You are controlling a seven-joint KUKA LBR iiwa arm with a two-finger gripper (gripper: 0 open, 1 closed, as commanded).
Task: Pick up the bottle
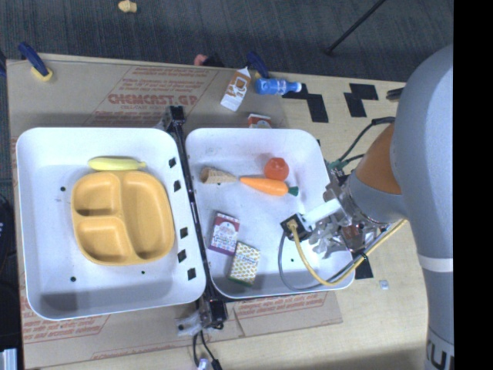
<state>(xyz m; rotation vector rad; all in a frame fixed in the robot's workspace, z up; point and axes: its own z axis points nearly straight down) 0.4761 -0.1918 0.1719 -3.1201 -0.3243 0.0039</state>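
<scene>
The bottle (pixel 276 86) lies on its side on the bench beyond the far rim of the right bin (pixel 314 143), outside both bins, just beside a small carton (pixel 236 89) and a blue clamp (pixel 256 62); it looks like a small clear plastic bottle with a blue label, so probably light, stiff enough to pinch yet smooth and round, and apt to roll away if nudged off-centre; I would judge the best hold to be across the middle of the body, jaws closing square to its long axis. The tool (pixel 333 237) sits low over the near right corner of the right bin, well apart from the bottle, amid a tangle of yellow cable (pixel 308 264); whether it is wide or narrow I cannot tell (the wrist and wiring hide it), and nothing is visibly held. Inside that bin lie a carrot (pixel 264 185), a tomato (pixel 276 168), a wedge of bread (pixel 219 177) and two small boxes (pixel 225 233); the left bin (pixel 31 206) carries a yellow divided tray (pixel 122 216) and a banana (pixel 116 163). The bin's far rim and the carton crowding the bottle are the likeliest obstacles to a clean approach.
</scene>
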